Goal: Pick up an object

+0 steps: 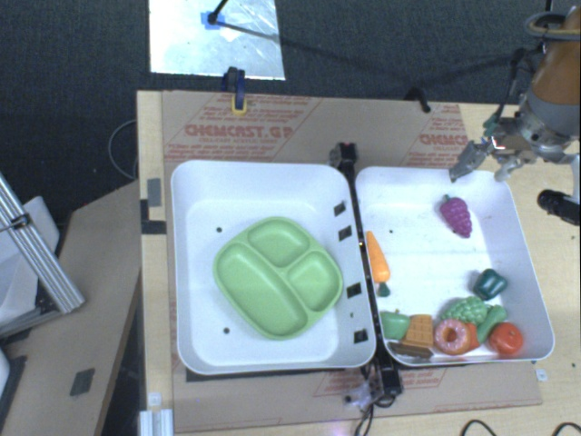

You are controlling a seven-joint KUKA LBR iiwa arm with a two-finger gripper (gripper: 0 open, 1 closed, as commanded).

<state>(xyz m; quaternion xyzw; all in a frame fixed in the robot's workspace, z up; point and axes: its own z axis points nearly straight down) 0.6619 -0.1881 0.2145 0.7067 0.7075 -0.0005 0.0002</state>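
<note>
The right bin (427,198) holds several toy foods. A purple bunch of grapes (457,214) lies near its back right, and an orange carrot (377,257) rests along its left wall. A teal pepper (489,283), green broccoli (467,312), a pink donut (451,336), a red tomato (507,337), a waffle piece (418,331) and a green piece (395,322) crowd the front edge. My gripper (483,164) hovers over the bin's back right corner, above and slightly right of the grapes. It is open, with nothing between its fingers.
The left bin (195,243) holds a green divided plate (277,277). A black divider with clips (349,234) runs between the bins. A yellow-and-blue clamp (237,89) sits at the bench's back edge, and a metal frame (32,252) stands at the left.
</note>
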